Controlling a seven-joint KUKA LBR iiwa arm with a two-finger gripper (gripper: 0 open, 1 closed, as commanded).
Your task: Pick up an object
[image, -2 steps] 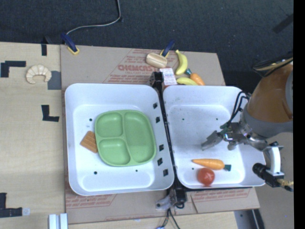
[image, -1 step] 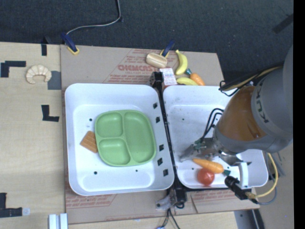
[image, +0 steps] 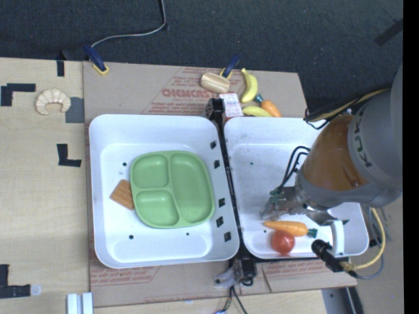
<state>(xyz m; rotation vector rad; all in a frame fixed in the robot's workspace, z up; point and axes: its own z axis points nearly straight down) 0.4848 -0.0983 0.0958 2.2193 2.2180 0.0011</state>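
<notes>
Over the right bin (image: 262, 133), the tool (image: 278, 203) is hanging just above the toy carrot (image: 287, 227) and the red tomato (image: 283, 243) beside it (how far open it is, I cannot tell), while a green divided plate (image: 173, 189) is sitting in the left bin (image: 111, 133).

The arm (image: 366, 156) runs off the right edge and covers much of the right bin (image: 262, 142), hiding that bin's right wall and part of its floor; the gripper (image: 283, 203) sits in shadow under the wrist, its fingers too dark and small to make out. The orange wedge (image: 122, 193) in the left bin is partly tucked under the green plate (image: 173, 190). Behind the bins, the banana (image: 249, 87) hides part of the orange toy (image: 269, 108), and the small box (image: 230, 103) there carries print too small to read.
</notes>
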